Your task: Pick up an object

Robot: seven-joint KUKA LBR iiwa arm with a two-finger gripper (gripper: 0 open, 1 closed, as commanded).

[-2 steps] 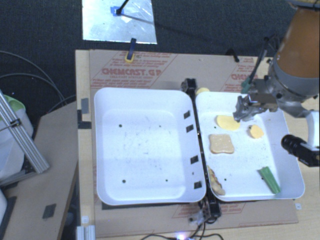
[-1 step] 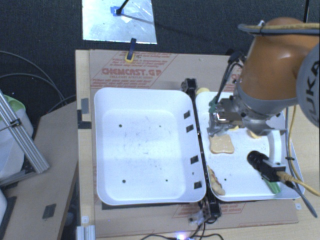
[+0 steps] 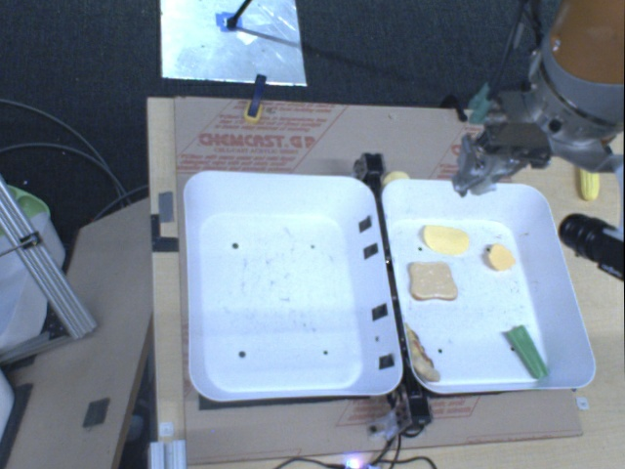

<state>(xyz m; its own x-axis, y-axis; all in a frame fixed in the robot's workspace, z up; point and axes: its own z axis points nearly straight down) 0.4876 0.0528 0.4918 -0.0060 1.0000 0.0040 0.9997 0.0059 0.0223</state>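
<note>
Hanging over the far rim of the right bin (image 3: 562, 262), at about twelve o'clock from its middle, the gripper (image 3: 479, 179) has nothing visible between its fingers, and how far they are parted I cannot tell. Inside that bin a yellow oval piece (image 3: 445, 238) lies toward eleven o'clock with a tan toast-shaped piece (image 3: 432, 281) just below it, a small round yellow piece (image 3: 500, 257) sits toward two o'clock, a green stick (image 3: 525, 351) lies at five o'clock, and a brownish scrap (image 3: 422, 356) rests against the wall at seven o'clock. At nine o'clock of all this stands the left bin (image 3: 200, 291).
</note>
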